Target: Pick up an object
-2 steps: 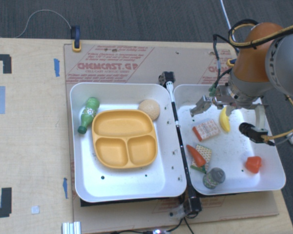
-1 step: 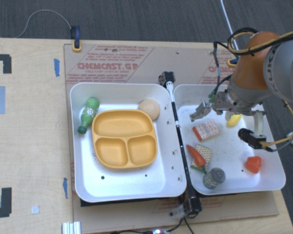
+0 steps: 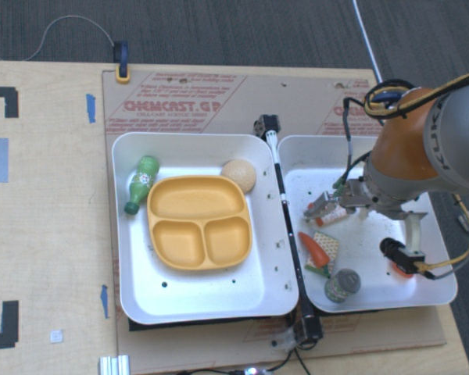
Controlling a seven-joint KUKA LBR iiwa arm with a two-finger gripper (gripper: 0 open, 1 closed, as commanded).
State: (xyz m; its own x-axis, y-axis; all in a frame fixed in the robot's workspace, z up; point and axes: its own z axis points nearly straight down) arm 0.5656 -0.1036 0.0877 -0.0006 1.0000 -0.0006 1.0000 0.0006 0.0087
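My gripper [image 3: 323, 208] hangs low over the left part of the right bin [image 3: 438, 287], with the orange-banded arm reaching in from the right. Just below it lie an orange carrot with a green top [image 3: 315, 249] and a pale speckled cracker-like piece [image 3: 328, 244], both apart from the gripper. A grey round can [image 3: 342, 284] rests near the bin's front edge. Nothing shows between the gripper's tips.
The left bin [image 3: 133, 287] holds a yellow divided plate [image 3: 199, 221], a green bottle [image 3: 141, 182] by its left wall and a beige ball [image 3: 239, 175] at the back. A divider wall [image 3: 285, 217] separates the bins.
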